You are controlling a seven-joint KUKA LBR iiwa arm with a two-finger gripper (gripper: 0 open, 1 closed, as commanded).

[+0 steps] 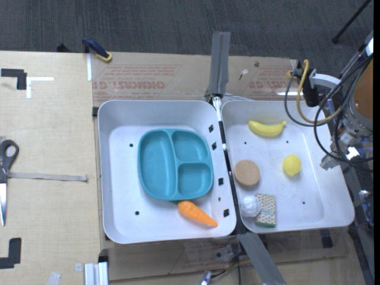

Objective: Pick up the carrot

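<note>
Arm (359,108) at right edge, hand state unclear, carrot (197,213) below tray (176,164).

- You see the arm (361,108) at right edge: grey metal body, orange patch.
- You note black cables (309,103) looping off it, one yellow lead.

The orange plastic carrot (197,214) lies in the left white bin (116,159), just before the teal divided plastic plate (175,164).
</note>
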